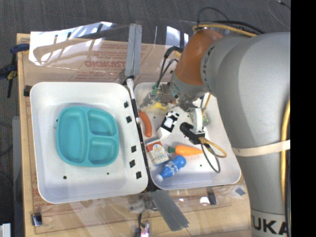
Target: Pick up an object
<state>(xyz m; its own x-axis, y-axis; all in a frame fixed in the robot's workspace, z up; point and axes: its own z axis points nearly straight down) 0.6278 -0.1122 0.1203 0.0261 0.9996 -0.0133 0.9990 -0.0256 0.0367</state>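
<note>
My gripper (161, 96) is low over the back left part of the right bin (224, 174), under the grey arm and its orange band. A small yellow thing (156, 104) lies right beneath it, partly hidden. Along the bin's left wall lies an orange-red sausage (146, 124). Toward the front are a small red and white carton (158, 153), a blue bottle (172, 167) on its side, and an orange carrot (188, 150). None of these is seen between the fingers.
The left bin (44, 181) holds a teal divided plate (88, 135). A raised divider with black clips (134, 142) separates the two bins. The arm covers the right bin's back and right side.
</note>
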